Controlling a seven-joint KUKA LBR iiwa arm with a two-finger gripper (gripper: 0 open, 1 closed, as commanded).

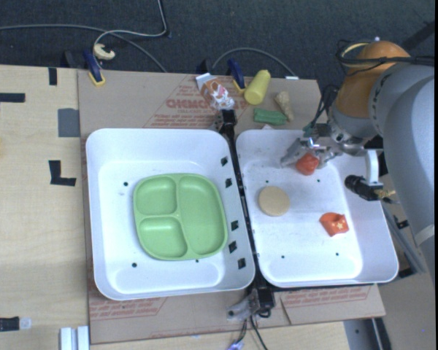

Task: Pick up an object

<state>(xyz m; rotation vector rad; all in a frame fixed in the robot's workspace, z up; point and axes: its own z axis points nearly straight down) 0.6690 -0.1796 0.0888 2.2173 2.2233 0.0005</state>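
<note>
Right now the gripper (304, 157) sits low in the right bin (365, 257), at its far side, directly over a small red object (307, 165); whether it is gripping that piece I cannot tell. A tan round piece (274, 200) lies nearer the bin's middle, and an orange-red chunk (334, 224) nearer its right wall. This looks like the grasp step; next comes a firm close and a straight lift.

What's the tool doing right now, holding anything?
Tool: down in the right white bin, at the small round red object; whether it grips it cannot be told.
</note>
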